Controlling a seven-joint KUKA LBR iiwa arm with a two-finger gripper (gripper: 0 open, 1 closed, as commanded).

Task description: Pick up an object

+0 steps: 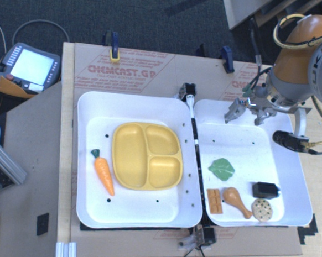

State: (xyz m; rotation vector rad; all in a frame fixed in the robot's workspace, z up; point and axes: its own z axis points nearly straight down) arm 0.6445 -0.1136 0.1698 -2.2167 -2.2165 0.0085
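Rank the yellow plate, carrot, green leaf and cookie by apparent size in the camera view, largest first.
1. Yellow plate
2. Carrot
3. Green leaf
4. Cookie

The leaf and cookie are fairly close in size; the leaf looks a little larger.

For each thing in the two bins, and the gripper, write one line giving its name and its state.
gripper: open, above right bin's far edge
yellow plate: upright, left bin
carrot: lying flat, left of plate
green leaf: flat
drumstick: lying
cookie: flat
black block: resting
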